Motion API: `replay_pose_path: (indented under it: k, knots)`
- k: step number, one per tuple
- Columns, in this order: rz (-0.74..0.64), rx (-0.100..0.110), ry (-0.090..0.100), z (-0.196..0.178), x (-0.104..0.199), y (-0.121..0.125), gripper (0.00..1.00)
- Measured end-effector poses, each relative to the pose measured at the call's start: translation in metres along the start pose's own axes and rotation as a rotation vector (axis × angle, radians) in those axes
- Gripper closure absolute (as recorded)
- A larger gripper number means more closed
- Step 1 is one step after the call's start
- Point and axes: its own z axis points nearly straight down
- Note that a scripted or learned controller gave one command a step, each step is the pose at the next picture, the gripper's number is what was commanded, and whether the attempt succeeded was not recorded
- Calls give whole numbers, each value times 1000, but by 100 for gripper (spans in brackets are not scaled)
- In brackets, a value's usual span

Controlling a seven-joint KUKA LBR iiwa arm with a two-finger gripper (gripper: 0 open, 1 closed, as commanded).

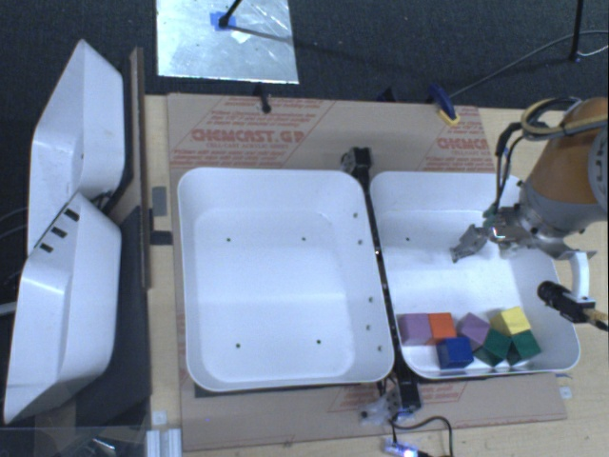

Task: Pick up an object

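Note:
Several small coloured blocks lie clustered along the near wall of the right bin: a purple block, an orange block, a blue block, a lilac block, a yellow block and green blocks. My gripper hangs over the middle of the right bin, reaching in from the right below the orange wrist band. It is well above and behind the blocks and touches none of them. Nothing shows in its grasp.
The left bin sits beside the right one, a black divider strip between them. Spare white bins are stacked at far left. A shiny metal sheet lies behind the bench, and a blue clamp with cables sits at back right.

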Motion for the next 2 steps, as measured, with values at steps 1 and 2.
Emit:
replay_pose_path:
  k: [1, 2]
  knots:
    - [0, -2, 0, 33, 0, 0, 0]
    - [0, -6, -1, 20, 0, 1, 100]
